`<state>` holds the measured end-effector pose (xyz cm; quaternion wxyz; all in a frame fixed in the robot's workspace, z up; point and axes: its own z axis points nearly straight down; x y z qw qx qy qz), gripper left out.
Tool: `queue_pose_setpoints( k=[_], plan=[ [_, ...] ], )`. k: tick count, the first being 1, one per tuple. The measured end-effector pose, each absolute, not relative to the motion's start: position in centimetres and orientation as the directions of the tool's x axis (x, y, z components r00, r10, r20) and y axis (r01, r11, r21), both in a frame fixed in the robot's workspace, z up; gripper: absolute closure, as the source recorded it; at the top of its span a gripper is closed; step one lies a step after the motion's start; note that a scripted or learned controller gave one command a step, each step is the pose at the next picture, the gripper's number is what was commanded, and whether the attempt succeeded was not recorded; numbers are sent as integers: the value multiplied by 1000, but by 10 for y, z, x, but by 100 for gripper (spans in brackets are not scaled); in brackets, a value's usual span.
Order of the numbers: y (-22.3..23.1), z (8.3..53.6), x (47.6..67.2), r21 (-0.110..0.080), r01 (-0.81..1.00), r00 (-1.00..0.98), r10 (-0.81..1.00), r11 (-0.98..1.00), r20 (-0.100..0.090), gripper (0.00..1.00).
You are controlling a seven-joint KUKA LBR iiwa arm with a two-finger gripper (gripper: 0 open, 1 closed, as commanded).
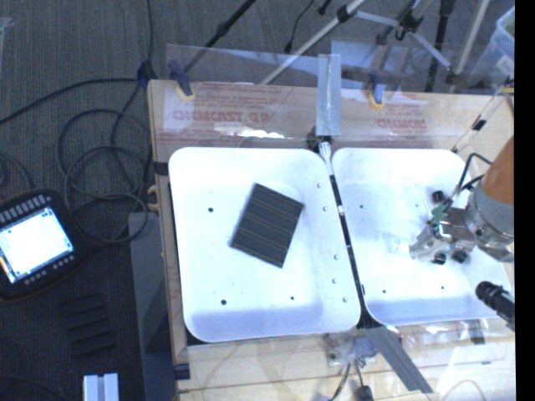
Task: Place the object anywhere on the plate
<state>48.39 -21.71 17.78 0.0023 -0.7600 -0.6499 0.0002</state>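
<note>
Plate (267,225) lies clear in left bin — pincer (432,246) state indiscernible, blurred.

Robotics lab: floor cables (92,153), tripod legs (393,15), teach pendant (33,245), clamped bench (251,111) w/ bins.

Two white bins (251,324) on one worktop (251,111), one dark ridged plate (267,225), one arm (501,182), one claw (430,245).

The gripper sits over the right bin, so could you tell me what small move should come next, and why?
Probably travel left toward the dark ribbed plate in the left bin; the gripper is over the right bin, far from it.
</note>
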Motion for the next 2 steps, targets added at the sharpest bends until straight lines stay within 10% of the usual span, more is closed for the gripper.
queue_pose_setpoints(
  k=[1,2],
  plan=[
    [-186,221,517,-3,721,693,721,-693,-7,100],
    [-119,96,592,0,717,697,717,-697,-7,100]
  ],
)
